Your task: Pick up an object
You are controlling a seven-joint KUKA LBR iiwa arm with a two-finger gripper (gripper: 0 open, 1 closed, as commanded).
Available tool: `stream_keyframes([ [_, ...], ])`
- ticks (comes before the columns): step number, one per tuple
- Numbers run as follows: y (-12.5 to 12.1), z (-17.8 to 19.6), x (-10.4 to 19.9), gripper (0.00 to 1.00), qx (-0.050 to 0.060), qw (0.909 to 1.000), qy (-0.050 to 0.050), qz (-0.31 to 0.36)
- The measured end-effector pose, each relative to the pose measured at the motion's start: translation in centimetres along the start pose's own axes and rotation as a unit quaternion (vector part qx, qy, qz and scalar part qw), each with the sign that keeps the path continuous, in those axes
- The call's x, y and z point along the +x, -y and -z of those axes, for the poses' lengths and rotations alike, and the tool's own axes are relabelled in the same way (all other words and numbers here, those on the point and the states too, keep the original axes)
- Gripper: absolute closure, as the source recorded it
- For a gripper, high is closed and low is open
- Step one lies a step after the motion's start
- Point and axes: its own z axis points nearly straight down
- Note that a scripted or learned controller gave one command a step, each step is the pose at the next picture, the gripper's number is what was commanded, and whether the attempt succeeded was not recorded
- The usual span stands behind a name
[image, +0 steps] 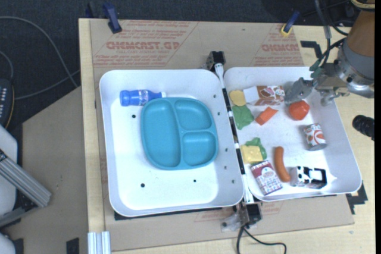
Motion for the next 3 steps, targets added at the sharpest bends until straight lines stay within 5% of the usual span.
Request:
stream_keyframes([
  [1, 2.0, -12.9, -0.2, 0.00, 0.001, 1.0000, 0.000, 0.000],
  [2, -6.9, -16.8, -2.5, 0.00, 0.000, 1.0000, 0.000, 0.000],
  [3, -7.0, -15.8, -2.6, 1.00, -0.002, 1.0000, 0.001, 0.001],
])
